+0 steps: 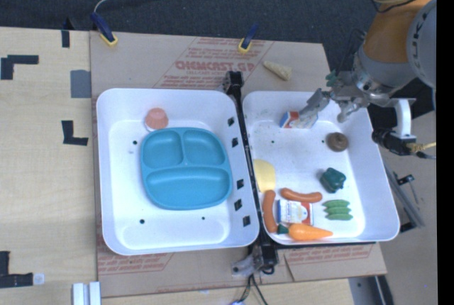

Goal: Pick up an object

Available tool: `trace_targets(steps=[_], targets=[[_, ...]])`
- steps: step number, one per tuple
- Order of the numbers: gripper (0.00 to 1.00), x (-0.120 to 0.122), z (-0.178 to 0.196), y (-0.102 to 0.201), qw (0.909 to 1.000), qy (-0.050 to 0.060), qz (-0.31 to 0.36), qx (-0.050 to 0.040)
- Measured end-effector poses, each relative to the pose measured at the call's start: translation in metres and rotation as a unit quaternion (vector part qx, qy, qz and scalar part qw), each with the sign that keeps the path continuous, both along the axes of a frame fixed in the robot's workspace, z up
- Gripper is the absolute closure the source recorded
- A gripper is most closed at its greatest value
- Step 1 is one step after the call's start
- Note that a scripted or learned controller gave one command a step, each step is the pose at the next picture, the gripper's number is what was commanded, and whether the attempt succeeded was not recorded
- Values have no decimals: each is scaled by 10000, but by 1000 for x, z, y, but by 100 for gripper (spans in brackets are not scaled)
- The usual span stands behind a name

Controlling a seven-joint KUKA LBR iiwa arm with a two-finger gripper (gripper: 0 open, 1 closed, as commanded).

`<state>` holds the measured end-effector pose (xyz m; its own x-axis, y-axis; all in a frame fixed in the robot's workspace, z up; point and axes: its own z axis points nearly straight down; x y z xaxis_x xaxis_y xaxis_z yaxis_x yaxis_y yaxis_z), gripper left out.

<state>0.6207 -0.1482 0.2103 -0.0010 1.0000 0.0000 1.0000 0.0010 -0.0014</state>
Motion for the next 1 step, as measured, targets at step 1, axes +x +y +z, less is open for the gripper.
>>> trace_targets(steps=[1], targets=[[0, -42, -124, -30, 10000, -11, -3, -1]])
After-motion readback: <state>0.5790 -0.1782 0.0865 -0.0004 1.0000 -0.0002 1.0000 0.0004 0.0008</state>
